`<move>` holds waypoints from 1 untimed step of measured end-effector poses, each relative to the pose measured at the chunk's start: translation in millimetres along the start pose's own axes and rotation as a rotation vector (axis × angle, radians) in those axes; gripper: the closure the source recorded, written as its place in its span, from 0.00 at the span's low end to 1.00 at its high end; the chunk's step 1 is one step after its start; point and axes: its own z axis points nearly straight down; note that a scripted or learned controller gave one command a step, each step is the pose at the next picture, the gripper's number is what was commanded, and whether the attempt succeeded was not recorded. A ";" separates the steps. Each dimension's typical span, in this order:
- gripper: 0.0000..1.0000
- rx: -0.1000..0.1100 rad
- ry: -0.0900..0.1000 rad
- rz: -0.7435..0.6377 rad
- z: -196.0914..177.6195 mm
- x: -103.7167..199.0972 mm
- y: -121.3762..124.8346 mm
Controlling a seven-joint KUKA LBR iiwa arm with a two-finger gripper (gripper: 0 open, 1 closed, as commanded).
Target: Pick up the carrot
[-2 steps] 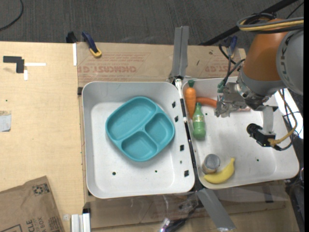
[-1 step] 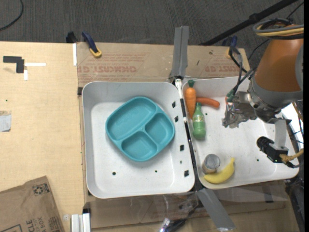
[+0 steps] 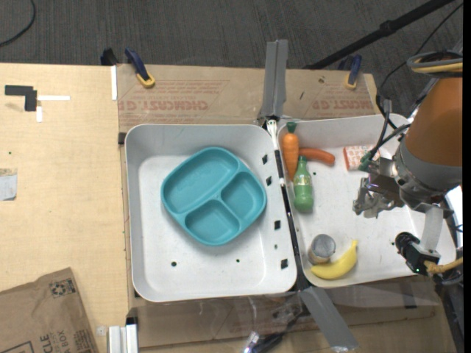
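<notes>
The carrot, orange with a green top, lies upright along the left wall of the right bin. My gripper hovers over the right half of that bin, well to the right of and below the carrot, with nothing visible between its fingers. The grey arm with its orange band comes in from the right.
A red chili lies just right of the carrot, and a green bottle sits below it. A small tin and a banana rest near the front. A red-and-white card lies at the back right. A teal divided plate sits in the left bin.
</notes>
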 end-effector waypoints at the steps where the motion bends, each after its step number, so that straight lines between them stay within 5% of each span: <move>1: 1.00 -0.001 -0.001 0.107 -13.1 -30.7 28.8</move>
